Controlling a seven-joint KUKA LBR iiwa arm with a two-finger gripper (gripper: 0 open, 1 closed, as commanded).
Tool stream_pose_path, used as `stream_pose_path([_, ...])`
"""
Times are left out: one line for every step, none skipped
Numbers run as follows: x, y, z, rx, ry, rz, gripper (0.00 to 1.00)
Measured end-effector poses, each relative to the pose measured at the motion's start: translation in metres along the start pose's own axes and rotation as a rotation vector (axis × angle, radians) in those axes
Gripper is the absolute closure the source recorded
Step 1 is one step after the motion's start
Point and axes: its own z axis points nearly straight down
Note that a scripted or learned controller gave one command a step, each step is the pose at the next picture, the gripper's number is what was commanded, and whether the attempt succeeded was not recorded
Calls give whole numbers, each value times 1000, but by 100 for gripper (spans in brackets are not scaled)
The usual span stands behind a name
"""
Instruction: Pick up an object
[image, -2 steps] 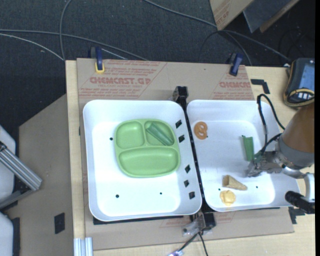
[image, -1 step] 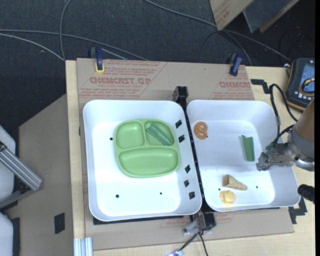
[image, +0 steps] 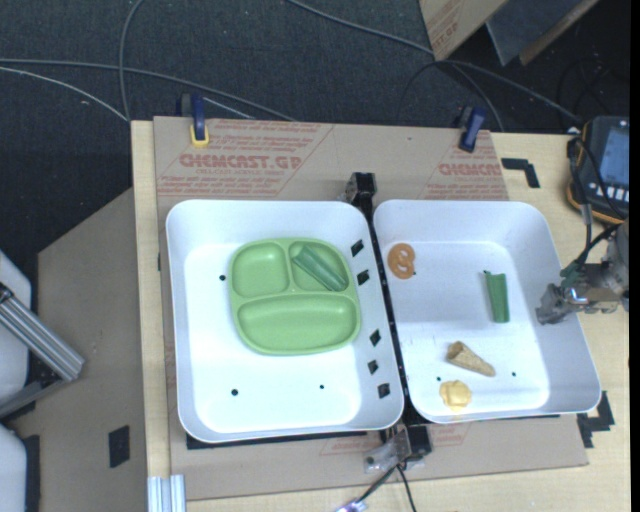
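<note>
The desk (image: 300, 140) is a tan board with red lettering, clamped at the back edge by two blue clips, and dark carpet with loose cables lies beyond it. On it sit two white bins side by side. The left bin (image: 200, 380) carries a green tray (image: 290, 325) with three sections, and a darker green piece (image: 320, 265) lies in its upper right section. The right bin (image: 530, 250) holds four loose things, all apart from one another: a green block (image: 496, 297) toward the right wall, a brown wedge (image: 470, 359) below the middle, a pretzel (image: 402, 261) near the left wall, and a yellow lump (image: 455, 394) near the front rim.

The end effector (image: 556, 303) sits at the right bin's right rim, near the green block but not touching it. Whether it is apart or together I cannot tell; it is too small and blurred. Nothing is seen in it.

This looks like the approach step, with no pick made. The block seems the nearest candidate; the next move would call for reaching in over it, lining up across its narrow width, and lowering.
</note>
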Motion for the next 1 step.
stream_pose_path([-7, -5, -60, -1, -1, 0, 100])
